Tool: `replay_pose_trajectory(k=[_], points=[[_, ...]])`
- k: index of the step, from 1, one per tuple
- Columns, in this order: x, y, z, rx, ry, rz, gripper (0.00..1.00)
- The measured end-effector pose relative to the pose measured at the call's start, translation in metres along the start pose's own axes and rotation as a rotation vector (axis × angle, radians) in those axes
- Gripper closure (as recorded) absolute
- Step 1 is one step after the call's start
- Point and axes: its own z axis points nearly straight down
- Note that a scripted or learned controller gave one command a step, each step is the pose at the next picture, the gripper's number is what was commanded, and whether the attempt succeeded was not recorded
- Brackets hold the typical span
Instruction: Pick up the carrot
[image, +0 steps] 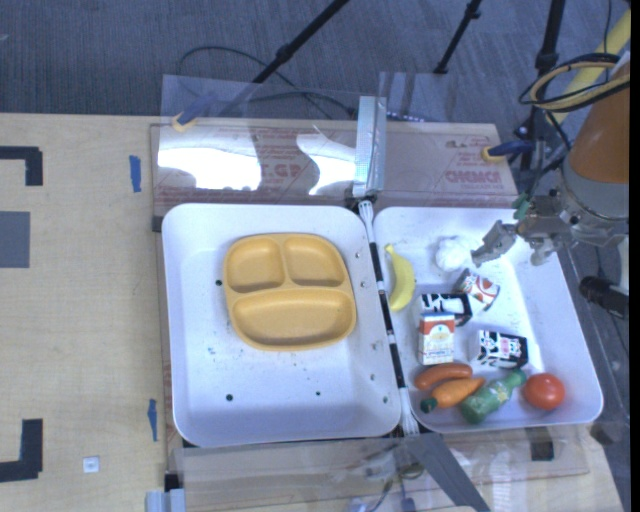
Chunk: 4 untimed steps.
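Note:
The carrot (459, 391) is a small orange piece with a dark green tip. It lies near the front edge of the right bin (578, 330), just under a reddish sausage (443, 375) and touching a green bottle (492, 396). My gripper (518, 249) hangs over the back of that bin, far from the carrot. Its fingers are spread, open, with nothing between them. One fingertip (491, 248) is close to a white lump (450, 253).
The right bin also holds a banana (401, 280), a red tomato (543, 391), a juice box (437, 338), two black-and-white cartons (499, 348) and a red-and-white packet (483, 290). A yellow divided plate (290, 290) lies in the left bin (190, 330).

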Motion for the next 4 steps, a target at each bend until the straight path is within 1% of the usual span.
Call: replay_pose_trajectory(k=[1,2,3,4], points=[[0.034,-0.047,0.101,-0.027,-0.005,-0.025,0.0],[0.045,-0.087,0.123,-0.026,-0.009,-0.385,0.0],[0.048,-0.086,0.112,-0.029,-0.006,-0.387,1.0],[0.097,-0.074,0.032,-0.004,-0.002,-0.315,1.0]])
